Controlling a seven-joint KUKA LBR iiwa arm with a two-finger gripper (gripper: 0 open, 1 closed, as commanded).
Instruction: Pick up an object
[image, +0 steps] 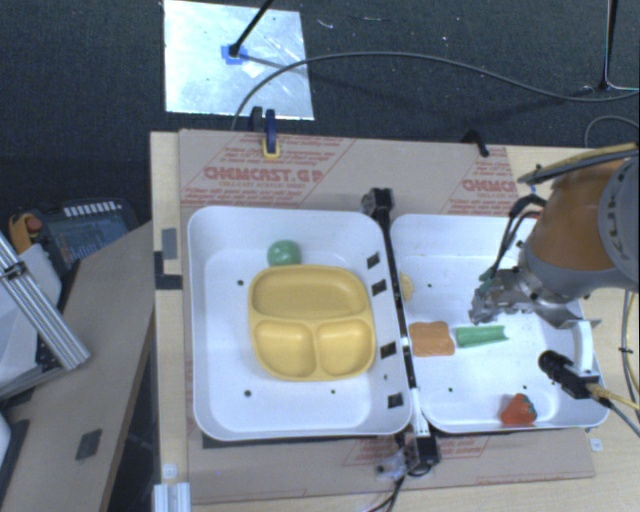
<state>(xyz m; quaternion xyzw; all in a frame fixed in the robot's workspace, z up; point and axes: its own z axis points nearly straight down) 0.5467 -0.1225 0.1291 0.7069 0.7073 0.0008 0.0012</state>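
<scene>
The arm (585, 235) is a thick, rounded grey body with a broad orange band above the wrist. Thin dark cables loop along its left side. Below the band sits a silver-grey metal wrist, ending in a small, dull grey gripper (487, 305) of blurred outline.

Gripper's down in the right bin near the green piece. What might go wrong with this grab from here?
1. The gripper sits at the end of the flat green oblong piece, not over its middle, so a close may clip the tip and flick it away.
2. The orange bread-like block lies right beside the green piece and could get nudged or caught too.
3. The piece lies flat on the shallow white right bin, leaving little to grip.
</scene>
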